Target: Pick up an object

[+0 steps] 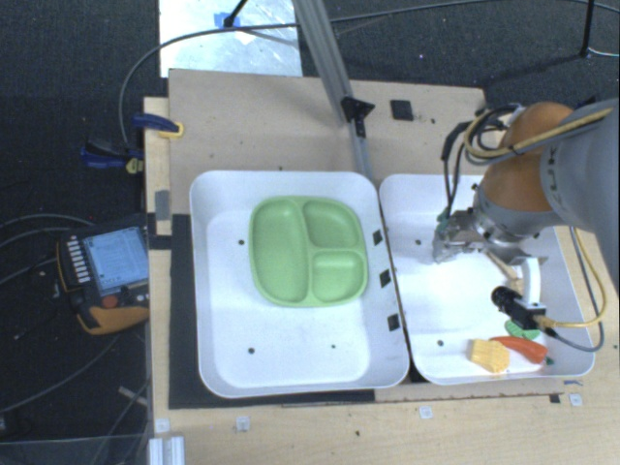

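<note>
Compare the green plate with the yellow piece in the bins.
The green plate is far larger than the yellow piece. The plate is flat with three compartments; the yellow piece is a small chunk. The plate lies in the left bin, the yellow piece in the right bin. Both lie apart from the gripper.

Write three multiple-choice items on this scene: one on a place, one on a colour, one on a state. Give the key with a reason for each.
1. Where does the divided plate lie?
A. in the left bin
B. in the right bin
C. on the floor

2. What colour is that plate?
A. red
B. green
C. blue

3. How do the yellow block and the orange-red piece lie?
A. in the plate
B. loose in the right bin, near its lower corner
C. stacked in the left bin

Key: 1 A, the plate sits on the left bin floor. 2 B, it is pale green. 3 B, both rest on the right bin's floor below the gripper.
</note>
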`<state>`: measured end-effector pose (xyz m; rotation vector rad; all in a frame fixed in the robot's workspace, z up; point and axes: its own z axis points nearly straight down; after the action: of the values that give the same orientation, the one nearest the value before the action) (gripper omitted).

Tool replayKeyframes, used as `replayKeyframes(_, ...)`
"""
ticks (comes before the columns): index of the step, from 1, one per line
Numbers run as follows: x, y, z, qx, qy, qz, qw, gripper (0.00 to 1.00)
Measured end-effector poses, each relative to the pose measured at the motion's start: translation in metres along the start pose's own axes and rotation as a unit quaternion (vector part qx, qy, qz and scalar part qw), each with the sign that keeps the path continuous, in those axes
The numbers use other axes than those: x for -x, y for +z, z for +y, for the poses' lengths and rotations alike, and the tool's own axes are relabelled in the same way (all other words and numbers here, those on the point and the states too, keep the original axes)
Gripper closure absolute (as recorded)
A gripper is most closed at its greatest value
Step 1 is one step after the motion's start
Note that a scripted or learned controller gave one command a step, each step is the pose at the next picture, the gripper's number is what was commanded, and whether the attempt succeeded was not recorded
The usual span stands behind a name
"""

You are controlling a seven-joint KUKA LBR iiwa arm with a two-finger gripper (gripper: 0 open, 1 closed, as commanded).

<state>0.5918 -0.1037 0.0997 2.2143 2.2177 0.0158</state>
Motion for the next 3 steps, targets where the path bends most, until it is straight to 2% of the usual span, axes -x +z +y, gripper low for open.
replayKeyframes(1,0.004,-0.045,0.006,-0.003,-0.001,-0.001,1.0,1.0)
replayKeyframes(2,0.002,-0.11,0.008,-0.002,-0.002,-0.001,1.0,1.0)
replayKeyframes(3,0.002,-0.11,0.009,-0.005,-0.001,-0.001,1.0,1.0)
